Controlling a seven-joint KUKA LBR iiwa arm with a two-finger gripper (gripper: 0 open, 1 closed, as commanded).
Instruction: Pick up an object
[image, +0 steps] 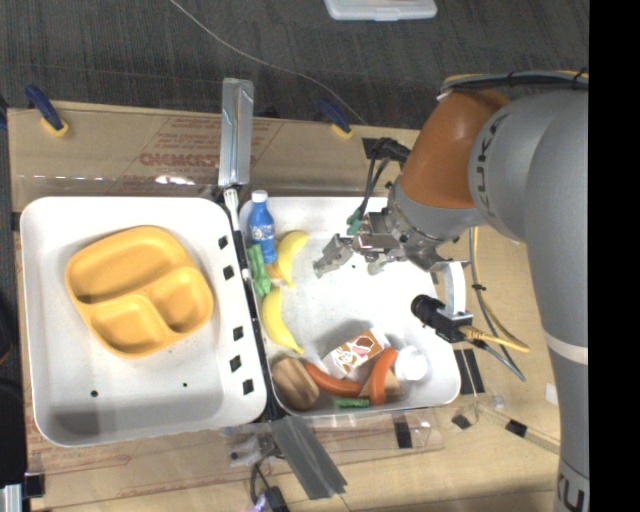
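— Overhead, what is the arm doing at this point?

— It is reaching in over the right bin (440, 385), with the gripper (338, 256) hanging above the bare white floor in the bin's upper middle. The fingers (327, 263) are pointing toward the bananas, but whether they are spread or pressed together cannot be told from this angle. Nothing is showing between them.

— So which step is in hand?

— By the look of it, the approach: the pick is not yet made. The nearest candidates are lying along the bin's left wall, namely a small water bottle (262, 224), a yellow banana (289, 254) just beside it, and a second banana (277, 322) below.

— And the rest of the load?

— It is crowding the bin's lower edge: a brown round item (293, 382), a small printed carton (356, 353), an orange carrot-like piece (382, 372) and a white lid-like disc (411, 366).

— What is the next move calling for?

— Probably a short shift toward the upper banana, then a descent with the fingers straddling its curve, clear of the bottle and the wall.

— And the setting?

— Both bins are sitting side by side on a cardboard-covered counter (130, 140). The left bin (40, 300) is carrying a yellow divided tray (140, 290). Dark carpet (120, 45) is running behind, with a cable trailing across it.
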